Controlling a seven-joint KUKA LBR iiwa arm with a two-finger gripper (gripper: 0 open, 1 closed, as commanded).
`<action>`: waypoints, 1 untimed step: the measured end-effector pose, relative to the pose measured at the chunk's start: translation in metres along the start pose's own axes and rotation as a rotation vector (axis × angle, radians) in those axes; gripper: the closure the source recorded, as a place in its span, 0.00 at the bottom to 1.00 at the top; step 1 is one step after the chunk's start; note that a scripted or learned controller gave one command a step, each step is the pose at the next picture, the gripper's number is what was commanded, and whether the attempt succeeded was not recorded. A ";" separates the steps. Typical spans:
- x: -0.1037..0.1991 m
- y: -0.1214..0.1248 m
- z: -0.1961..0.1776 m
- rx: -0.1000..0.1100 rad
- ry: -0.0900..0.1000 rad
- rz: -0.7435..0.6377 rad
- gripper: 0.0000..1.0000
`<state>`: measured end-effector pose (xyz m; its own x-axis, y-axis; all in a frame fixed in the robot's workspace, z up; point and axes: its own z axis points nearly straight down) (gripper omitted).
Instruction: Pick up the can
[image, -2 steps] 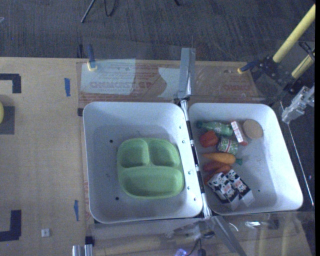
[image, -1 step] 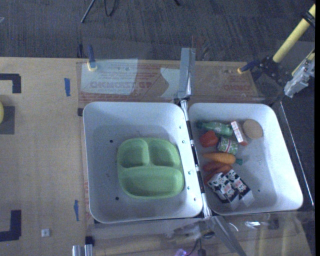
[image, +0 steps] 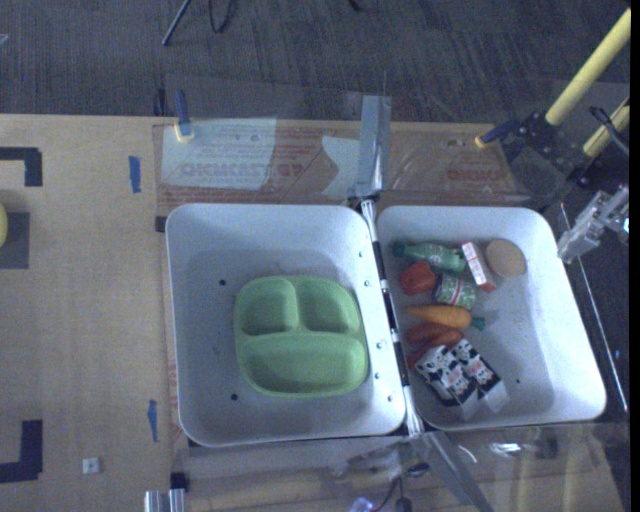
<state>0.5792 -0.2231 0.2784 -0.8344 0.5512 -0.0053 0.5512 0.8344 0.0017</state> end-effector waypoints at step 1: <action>0.000 0.000 0.000 -0.001 -0.001 0.000 0.00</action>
